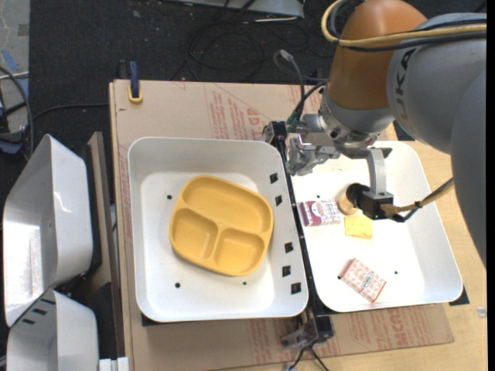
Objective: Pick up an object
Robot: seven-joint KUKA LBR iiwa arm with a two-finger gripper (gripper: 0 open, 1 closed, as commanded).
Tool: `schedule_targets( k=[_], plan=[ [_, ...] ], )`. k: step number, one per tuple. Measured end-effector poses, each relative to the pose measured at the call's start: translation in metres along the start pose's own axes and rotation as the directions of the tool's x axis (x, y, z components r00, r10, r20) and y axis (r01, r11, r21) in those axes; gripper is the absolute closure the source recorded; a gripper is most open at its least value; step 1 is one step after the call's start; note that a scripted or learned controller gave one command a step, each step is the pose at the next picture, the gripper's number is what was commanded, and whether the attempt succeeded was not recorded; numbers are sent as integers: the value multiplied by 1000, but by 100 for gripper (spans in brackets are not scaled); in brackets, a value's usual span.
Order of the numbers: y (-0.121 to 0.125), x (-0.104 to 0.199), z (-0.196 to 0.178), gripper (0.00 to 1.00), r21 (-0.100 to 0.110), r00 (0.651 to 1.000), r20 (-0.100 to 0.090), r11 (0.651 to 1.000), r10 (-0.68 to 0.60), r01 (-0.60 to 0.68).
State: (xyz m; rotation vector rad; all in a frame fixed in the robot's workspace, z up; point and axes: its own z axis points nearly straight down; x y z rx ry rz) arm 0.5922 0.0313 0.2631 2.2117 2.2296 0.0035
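The grey arm (433, 76), banded in orange above the wrist, is seen reaching in from the right. Its gripper (302, 157) is poised over the far left corner of the right bin (442, 273), just beside the wall shared with the left bin (147, 207). Whether the gripper is spread or closed cannot be told from this angle, as its tip is masked by the wrist hardware.

The objects to be picked are spread across both bins. A yellow divided plate (220, 224) with three compartments is laid flat in the middle of the left bin, turned at a slight angle to the walls. In the right bin, a purple-and-white packet (321, 211) is found near the shared wall, nearer the camera than the gripper and apart from it. A yellow wedge (358, 227) is set just beside that packet on its right. What may be a small tan round piece (347, 202) is glimpsed just beyond the wedge, though it is partly hidden. A pink patterned packet (363, 278) is placed nearer the front edge, well apart from the rest.

Both bins are borne on a cardboard-covered bench (216, 107), to whose far left corner a blue-and-yellow clamp (135, 91) is fastened.
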Motion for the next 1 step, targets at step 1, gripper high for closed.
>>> schedule_targets(
  k=[1],
  plan=[
    [27, 56, 9, 100, 0, 1000, 0, 1000, 0, 0]
  ],
)
